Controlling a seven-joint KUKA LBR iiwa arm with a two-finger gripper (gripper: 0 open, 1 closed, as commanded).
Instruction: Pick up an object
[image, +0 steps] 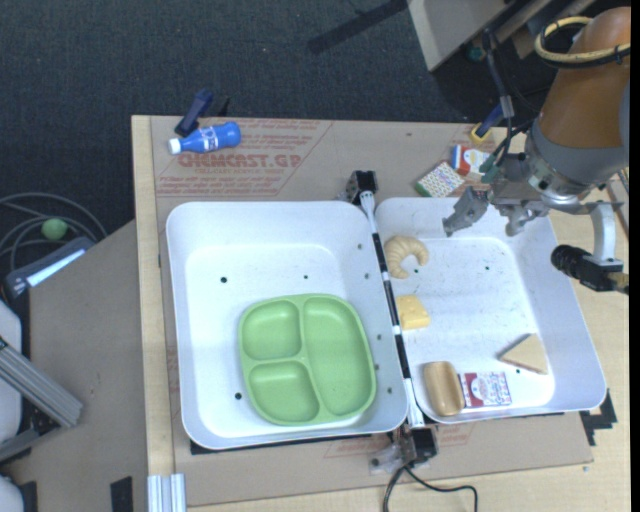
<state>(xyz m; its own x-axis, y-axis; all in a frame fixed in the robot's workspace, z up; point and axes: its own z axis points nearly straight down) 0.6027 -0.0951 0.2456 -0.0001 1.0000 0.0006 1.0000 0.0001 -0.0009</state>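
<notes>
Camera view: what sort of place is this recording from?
Likely a robotics lab bench for pick tests: two white bins on a board, toy food such as a croissant, and loose cables on dark carpet.

A single fixed camera looks down at a slant from above the pale wooden bench (300, 160), far enough to take in both shallow white plastic bins (200, 260), with the grey-and-orange arm (585, 110) entering at right

2 bins (200, 250): smooth glossy white plastic | divided plate (305, 358): matt green plastic | bench (300, 150): printed brown cardboard | gripper (492, 213): dull grey metal
</notes>
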